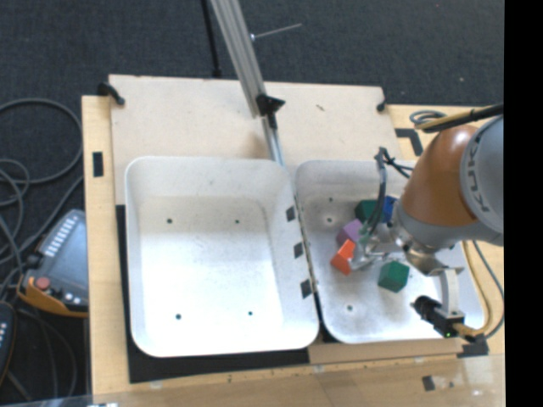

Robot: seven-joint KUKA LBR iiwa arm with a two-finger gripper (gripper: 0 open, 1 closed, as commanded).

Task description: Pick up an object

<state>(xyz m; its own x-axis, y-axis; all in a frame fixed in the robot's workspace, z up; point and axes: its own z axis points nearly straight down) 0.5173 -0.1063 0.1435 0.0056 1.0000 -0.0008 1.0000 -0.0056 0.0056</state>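
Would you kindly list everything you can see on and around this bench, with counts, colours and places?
Bins: two, white, side by side on the bench.
Blocks: orange one, purple one and green one, in the right bin; a dark green piece and a blue piece behind them, partly hidden by the arm.
Bench: one, tan board.
Metal pole: one, silver, slanting up from the back.
Cables: dark, on the floor at left.
Handheld controller: one, grey and orange, at left.
Arm: one, grey with orange band, over the right bin.
Claw: one, down among the blocks.
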